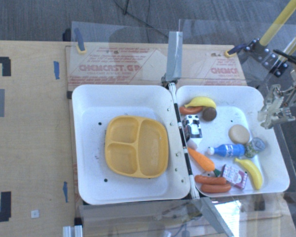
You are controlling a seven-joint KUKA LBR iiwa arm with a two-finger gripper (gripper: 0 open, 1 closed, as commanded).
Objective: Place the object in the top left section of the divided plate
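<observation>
A yellow divided plate [136, 146] lies in the left white bin [89, 107], and none of its three sections holds anything. Its top left section [121, 129] is a small compartment beside the tall right one. My gripper [275, 108] hangs over the right rim of the right bin [254, 97], apart from every object. It looks pale and blurred against the bench. The loose objects all lie in the right bin.
The right bin holds a banana [201, 101], a brown ball [209, 113], a tan round bun [239, 134], a blue bottle [228, 150], a carrot [201, 159], a second banana [252, 172], a pink packet [234, 176] and sausages [213, 182]. A yellow pole [281, 18] slants at top right.
</observation>
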